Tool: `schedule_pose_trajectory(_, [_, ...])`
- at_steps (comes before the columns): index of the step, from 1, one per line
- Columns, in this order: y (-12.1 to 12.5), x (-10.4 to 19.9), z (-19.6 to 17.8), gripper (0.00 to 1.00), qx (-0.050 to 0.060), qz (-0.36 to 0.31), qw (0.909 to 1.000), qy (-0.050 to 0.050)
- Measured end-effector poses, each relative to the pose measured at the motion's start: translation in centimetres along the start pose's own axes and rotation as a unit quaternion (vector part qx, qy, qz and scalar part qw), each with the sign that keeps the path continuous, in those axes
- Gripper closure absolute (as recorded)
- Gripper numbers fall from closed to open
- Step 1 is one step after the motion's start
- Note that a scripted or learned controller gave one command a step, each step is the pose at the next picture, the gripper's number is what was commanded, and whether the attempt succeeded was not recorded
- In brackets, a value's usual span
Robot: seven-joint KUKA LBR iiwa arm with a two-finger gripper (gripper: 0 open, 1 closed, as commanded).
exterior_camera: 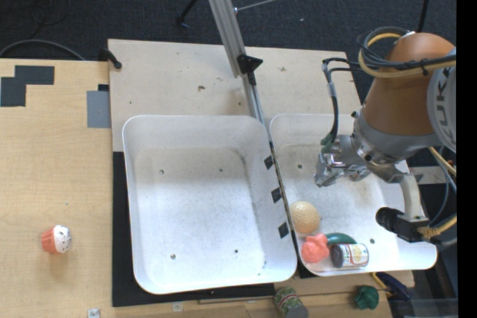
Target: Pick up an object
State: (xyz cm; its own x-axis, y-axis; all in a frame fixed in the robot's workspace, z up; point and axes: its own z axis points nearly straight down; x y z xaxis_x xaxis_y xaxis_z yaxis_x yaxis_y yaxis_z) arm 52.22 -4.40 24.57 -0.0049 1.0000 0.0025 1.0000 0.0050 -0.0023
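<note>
White plastic forms the two shallow bins, the left bin (149, 160) and the right bin (417, 258) side by side on the bench. The grey arm (406, 97) with its orange band reaches in over the right bin, and its gripper (329, 169) hangs above that bin's bare middle; whether it is open or closed I cannot tell. Near the bin's front edge lie a tan ball (305, 217), a pink object (314, 249) touching a small dark jar (349, 255), and a green object (341, 237) behind them.
</note>
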Motion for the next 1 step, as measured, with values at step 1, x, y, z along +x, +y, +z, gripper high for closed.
schedule_pose_trajectory(1, [0.1, 5.45, -0.55, 1.0, 0.0, 0.0, 1.0, -0.001])
